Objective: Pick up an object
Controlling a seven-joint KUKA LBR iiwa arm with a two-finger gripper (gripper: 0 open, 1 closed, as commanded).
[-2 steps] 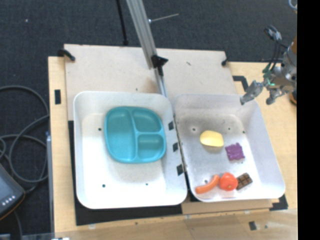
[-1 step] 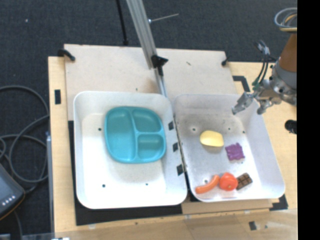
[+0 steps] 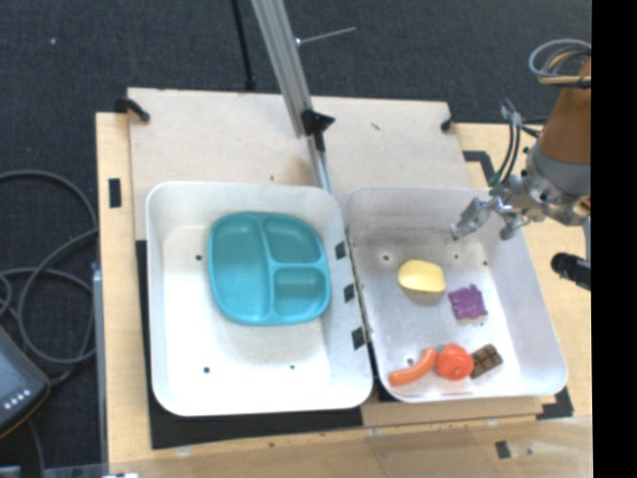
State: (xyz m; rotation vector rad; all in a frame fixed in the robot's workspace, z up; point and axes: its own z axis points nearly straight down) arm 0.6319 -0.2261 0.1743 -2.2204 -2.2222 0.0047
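While the gripper (image 3: 485,217) hangs over the right bin (image 3: 532,297) at its far rim, w/ fingers parted a little and nothing btwn them, no pick has begun. Taking the yellow piece (image 3: 422,278) as landmark: it lies just near-side and left of the gripper, so prob. the closest target. It's a pale yellow, rounded lump, smooth-looking, lying flat on the bin floor. Purple block (image 3: 467,302) sits just right of it & slightly nearer the camera. Further toward the near rim from the yellow piece: an orange carrot-like piece (image 3: 412,366), touching a red-orange round thing (image 3: 454,362), w/ a small brown block (image 3: 485,358) beside that. Well left of the yellow piece, the left bin (image 3: 179,366) holds a teal divided plate (image 3: 268,268). Items likely loose in bin for random grasp tries.
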